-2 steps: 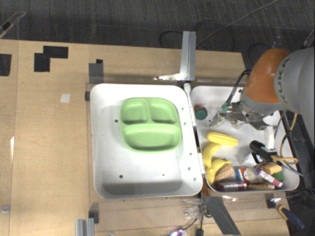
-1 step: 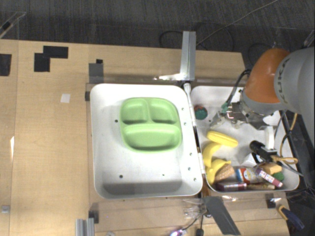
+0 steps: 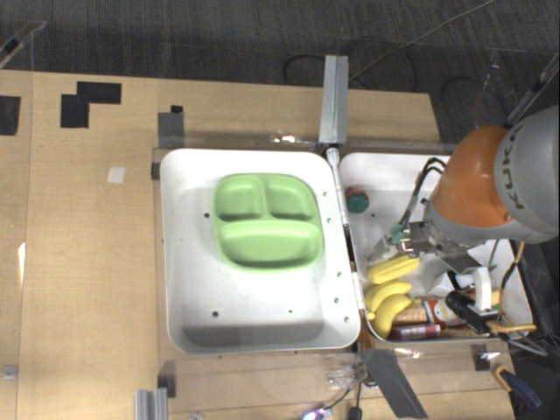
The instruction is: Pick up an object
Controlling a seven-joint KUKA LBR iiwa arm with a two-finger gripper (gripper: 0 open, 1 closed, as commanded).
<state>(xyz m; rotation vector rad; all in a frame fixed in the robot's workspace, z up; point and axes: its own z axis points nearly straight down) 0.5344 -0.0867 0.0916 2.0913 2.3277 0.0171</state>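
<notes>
In the right bin (image 3: 376, 169), two yellow bananas lie near the front left: one (image 3: 392, 269) just above the other (image 3: 388, 303). A small teal and red object (image 3: 356, 201) rests near the bin's left wall. Along the front wall lies a dark brown tube with a red label (image 3: 418, 329). My gripper (image 3: 405, 239) hangs low over the bin, right above the upper banana, below the orange band of the arm (image 3: 468, 186). I see nothing held in it.
The left bin (image 3: 188, 261) holds a green divided plate (image 3: 267, 220) in its upper middle. A metal rail (image 3: 333, 103) stands at the back between the bins. The wooden bench (image 3: 79, 261) stretches to the left.
</notes>
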